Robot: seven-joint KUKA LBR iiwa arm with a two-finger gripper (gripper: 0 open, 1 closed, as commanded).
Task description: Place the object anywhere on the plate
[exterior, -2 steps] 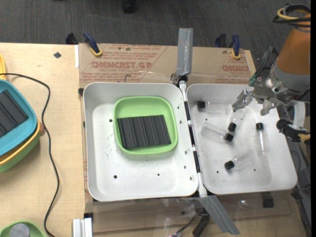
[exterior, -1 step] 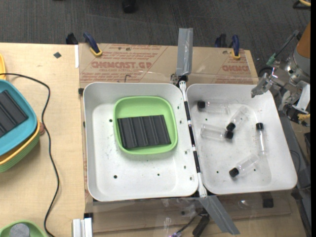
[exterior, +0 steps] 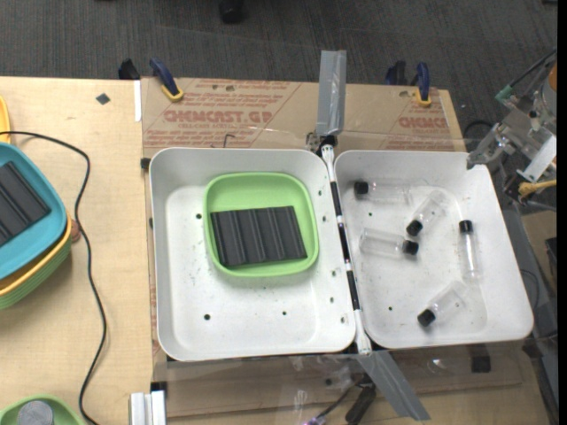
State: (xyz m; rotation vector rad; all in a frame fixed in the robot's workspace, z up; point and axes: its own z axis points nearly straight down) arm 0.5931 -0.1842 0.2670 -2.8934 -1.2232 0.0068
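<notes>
A green square plate (exterior: 306, 204) sits in the left white bin (exterior: 248, 326), toward its back. A black ribbed mat (exterior: 260, 235) lies flat on the plate and covers most of its floor. Several clear plastic vials with black caps lie scattered on their sides in the right white bin (exterior: 496, 326): one near the back left (exterior: 372, 188), one in the middle (exterior: 425, 212), one beside it (exterior: 387, 243), one toward the right (exterior: 468, 251) and one at the front (exterior: 446, 304).
A stack of teal and green dishes (exterior: 31, 228) sits on the wooden table at far left, with a black cable (exterior: 89, 237) looping past it. Cardboard (exterior: 230, 109) held by clamps lies behind the bins. Metal hardware (exterior: 527, 144) stands at the right edge.
</notes>
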